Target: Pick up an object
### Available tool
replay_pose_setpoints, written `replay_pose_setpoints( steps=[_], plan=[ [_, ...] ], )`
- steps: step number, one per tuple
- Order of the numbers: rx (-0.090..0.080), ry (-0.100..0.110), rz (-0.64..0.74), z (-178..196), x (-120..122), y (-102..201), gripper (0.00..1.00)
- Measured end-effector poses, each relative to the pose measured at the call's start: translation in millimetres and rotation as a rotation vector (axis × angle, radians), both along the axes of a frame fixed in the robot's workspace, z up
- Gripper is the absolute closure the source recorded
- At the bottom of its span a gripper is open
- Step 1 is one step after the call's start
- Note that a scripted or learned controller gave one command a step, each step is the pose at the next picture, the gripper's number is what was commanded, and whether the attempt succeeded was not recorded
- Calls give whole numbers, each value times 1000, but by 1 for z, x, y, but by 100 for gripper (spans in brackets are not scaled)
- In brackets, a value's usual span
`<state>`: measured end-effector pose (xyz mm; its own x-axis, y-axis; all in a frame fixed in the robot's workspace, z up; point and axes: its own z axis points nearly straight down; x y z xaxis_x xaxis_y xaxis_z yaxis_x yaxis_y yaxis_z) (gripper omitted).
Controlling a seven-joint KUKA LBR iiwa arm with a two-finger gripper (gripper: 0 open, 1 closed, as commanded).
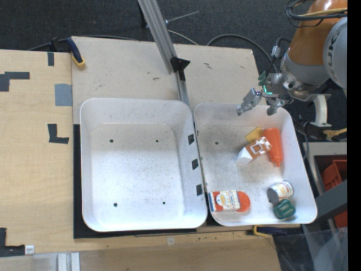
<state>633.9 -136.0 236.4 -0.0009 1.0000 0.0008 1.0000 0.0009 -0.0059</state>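
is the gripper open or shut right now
Open. The gripper hangs over the top edge of the right bin with its two fingers spread apart and nothing between them.

A single fixed camera hangs above the desk [34, 151] and looks down at a slant, far enough off to take in both white bins side by side. The left bin [90, 168] sits near the middle of the picture and the right bin [217, 123] toward the right. Dark floor runs along the top edge. The arm [316, 38] enters from the upper right corner.
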Motion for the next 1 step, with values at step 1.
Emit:
replay_pose_setpoints(
  steps=[1],
  plan=[
    [-1,-5,1,3,1,0,0]
  ],
)
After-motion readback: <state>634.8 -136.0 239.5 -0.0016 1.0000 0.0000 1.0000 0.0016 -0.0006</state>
